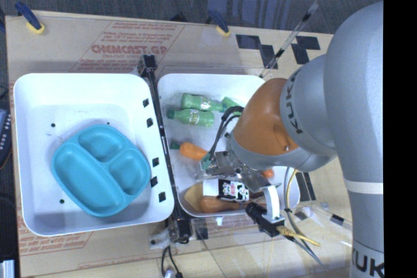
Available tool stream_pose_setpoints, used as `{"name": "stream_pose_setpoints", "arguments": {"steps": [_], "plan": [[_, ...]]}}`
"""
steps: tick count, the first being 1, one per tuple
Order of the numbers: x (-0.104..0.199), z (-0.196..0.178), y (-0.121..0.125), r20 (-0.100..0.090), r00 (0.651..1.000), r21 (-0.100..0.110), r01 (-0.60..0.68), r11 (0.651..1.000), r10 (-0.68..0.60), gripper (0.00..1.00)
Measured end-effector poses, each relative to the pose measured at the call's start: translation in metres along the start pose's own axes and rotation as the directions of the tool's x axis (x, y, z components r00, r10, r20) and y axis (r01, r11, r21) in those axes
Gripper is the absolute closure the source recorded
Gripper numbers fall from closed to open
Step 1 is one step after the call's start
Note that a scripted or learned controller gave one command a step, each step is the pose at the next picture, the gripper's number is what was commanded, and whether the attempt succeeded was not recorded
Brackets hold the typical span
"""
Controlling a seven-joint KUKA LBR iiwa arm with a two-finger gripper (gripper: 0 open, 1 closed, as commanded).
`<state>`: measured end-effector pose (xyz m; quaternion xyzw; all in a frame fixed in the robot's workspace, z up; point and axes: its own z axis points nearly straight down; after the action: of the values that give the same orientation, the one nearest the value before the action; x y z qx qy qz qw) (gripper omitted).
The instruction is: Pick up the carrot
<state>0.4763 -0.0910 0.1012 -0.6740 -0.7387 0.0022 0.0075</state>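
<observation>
1. Pincer hangs low over the right bin, toward that bin's 6 o'clock side; whether it is spread or pressed together cannot be told from this view, since the wrist covers much of it.
2. Directly above it, the arm's orange band and grey body reach in from 3 o'clock and hide much of the bin's right half.
3. At about 10 o'clock from the pincer lies the carrot, orange with a green tip, on the bin floor near the left wall; it lies apart from the pincer, with nothing gripping it.
4. Just below the pincer, at 6 o'clock, a tan, rounded item rests against the bin's near edge.
5. At 12 o'clock in the same bin, two green bottles lie side by side.
6. Farther out, at 9 o'clock, the left bin holds a blue divided plate with three sections.
7. Both bins sit on a desk covered in printed cardboard, held by blue and yellow clamps at its far edge.
</observation>
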Motion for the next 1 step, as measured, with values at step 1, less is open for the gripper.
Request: {"name": "stream_pose_setpoints", "arguments": {"steps": [1], "plan": [[-0.0025,0.0095,-0.0005,0.001,0.999,-0.004,0.042,0.999,-0.042,1.0]]}}
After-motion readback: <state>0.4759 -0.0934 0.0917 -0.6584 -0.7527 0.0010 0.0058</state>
